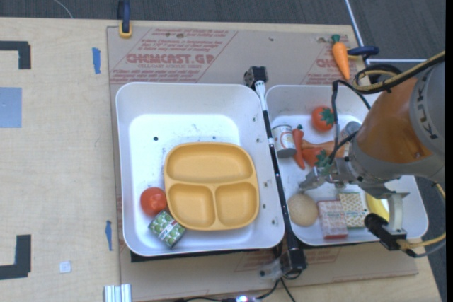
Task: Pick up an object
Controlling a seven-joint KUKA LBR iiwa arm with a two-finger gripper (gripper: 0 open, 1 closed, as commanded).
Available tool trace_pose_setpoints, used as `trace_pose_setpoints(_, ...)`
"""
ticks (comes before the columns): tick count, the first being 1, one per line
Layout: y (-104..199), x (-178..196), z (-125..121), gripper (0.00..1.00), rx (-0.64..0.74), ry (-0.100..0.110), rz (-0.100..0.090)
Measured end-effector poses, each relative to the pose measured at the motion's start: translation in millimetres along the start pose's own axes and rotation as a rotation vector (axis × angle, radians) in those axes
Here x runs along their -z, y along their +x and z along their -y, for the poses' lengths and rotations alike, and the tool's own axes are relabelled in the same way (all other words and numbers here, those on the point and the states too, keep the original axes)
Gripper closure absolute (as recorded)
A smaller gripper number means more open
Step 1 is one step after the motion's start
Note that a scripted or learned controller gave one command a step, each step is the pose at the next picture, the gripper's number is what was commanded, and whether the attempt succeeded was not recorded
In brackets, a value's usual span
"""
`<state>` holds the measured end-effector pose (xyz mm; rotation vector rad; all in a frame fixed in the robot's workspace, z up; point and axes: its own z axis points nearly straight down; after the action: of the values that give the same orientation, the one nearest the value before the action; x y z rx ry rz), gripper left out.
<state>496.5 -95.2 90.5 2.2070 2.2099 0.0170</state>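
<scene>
Nearest the camera in the right bin (417, 226): a pink-and-white packet (333, 217) and a round tan potato-like thing (303, 210). The gripper (316, 177) hangs just above them; can't tell how its jaws stand. Farther back are a small can (284, 138) and a tomato (324, 118). The left bin (134, 152) has a yellow divided plate (211, 185).

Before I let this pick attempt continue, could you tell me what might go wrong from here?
1. The gripper sits low in the crowded right bin, among the red chili, small can and tan round object; it may nudge neighbours or grab two things.
2. The tomato and the tan round object could roll away if bumped.
3. The arm hides part of the bin, so some items there cannot be judged.
</scene>
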Motion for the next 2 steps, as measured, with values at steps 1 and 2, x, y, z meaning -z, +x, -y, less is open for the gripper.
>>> trace_pose_setpoints(1, -5, 11, -2, 1.00, -0.004, -0.008, 0.011)
trace_pose_setpoints(2, 71, 95, -1, 1.00, 0.001, 0.019, -0.006)
